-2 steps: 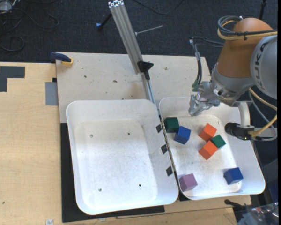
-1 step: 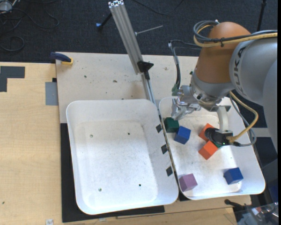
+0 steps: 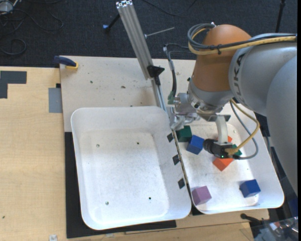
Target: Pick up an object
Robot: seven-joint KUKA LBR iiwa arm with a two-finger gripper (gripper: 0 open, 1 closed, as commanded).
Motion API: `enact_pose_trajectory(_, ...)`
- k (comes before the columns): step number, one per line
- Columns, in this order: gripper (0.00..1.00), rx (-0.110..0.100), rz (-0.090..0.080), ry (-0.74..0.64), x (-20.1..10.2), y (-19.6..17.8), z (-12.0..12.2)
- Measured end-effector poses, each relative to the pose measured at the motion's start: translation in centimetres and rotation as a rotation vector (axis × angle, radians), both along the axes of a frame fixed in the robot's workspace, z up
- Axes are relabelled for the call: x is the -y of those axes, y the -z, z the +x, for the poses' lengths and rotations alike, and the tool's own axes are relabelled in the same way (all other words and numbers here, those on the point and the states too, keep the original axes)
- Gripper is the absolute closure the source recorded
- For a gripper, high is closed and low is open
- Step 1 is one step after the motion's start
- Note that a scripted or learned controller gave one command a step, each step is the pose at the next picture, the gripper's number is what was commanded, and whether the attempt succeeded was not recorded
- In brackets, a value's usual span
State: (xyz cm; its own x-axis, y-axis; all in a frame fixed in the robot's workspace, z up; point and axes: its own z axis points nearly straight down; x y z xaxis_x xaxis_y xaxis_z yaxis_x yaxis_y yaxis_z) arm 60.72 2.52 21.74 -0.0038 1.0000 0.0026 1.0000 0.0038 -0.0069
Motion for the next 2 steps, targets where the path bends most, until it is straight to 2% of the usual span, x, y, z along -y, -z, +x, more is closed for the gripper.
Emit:
enact_pose_trajectory(1, 1.00, -0.001, 0.000, -0.001, -4.9, 0.1, -1.2)
enact_pose_trajectory(2, 1.00, 0.005, -0.002, 0.001, -7.2, -0.9, -1.4)
